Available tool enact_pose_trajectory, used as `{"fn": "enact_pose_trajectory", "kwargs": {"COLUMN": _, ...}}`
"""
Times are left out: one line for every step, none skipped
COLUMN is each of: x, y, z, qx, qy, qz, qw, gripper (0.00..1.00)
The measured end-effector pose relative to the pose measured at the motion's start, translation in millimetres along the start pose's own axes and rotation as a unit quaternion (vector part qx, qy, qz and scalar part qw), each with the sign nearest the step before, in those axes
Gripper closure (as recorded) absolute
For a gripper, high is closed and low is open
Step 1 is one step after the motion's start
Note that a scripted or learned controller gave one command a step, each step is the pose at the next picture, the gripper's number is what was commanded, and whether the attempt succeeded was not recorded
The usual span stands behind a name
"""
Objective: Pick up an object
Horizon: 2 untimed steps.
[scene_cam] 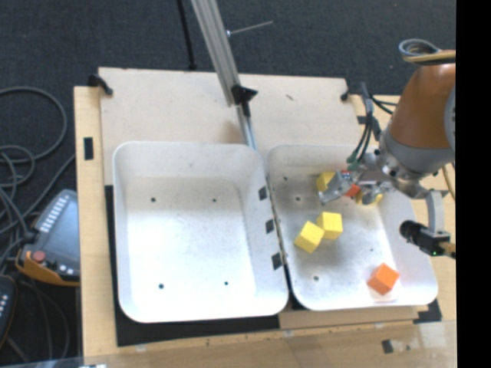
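Gripper (337, 190) low in right bin (406, 296), beside yellow block (325, 181).

Left bin (192, 228) is wide open, loads of room to move. Right bin (349, 297) is tighter: two yellow cubes (321, 231) touching mid-bin, another yellow cube (326, 181) by the gripper (347, 188), orange cube (383, 279) near the front corner. Slanted metal pole (219, 48) crosses the back.

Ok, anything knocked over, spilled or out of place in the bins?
Nothing stands out. The yellow blocks and the orange block all lie inside the right bin, and the gripper hangs over that bin's far side beside another yellow block.
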<state>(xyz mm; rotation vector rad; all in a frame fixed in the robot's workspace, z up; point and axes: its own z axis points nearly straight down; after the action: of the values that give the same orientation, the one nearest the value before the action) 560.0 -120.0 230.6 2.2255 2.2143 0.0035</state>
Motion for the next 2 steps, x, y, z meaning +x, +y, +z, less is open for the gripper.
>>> {"fn": "enact_pose_trajectory", "kwargs": {"x": 5.2, "y": -18.7, "z": 104.5, "qx": -0.005, "qy": -0.001, "qz": -0.002, "qw": 1.0, "gripper": 0.0}}
{"fn": "enact_pose_trajectory", "kwargs": {"x": 20.0, "y": -48.5, "z": 63.7, "qx": 0.0, "qy": 0.0, "qz": -0.003, "qw": 1.0, "gripper": 0.0}}
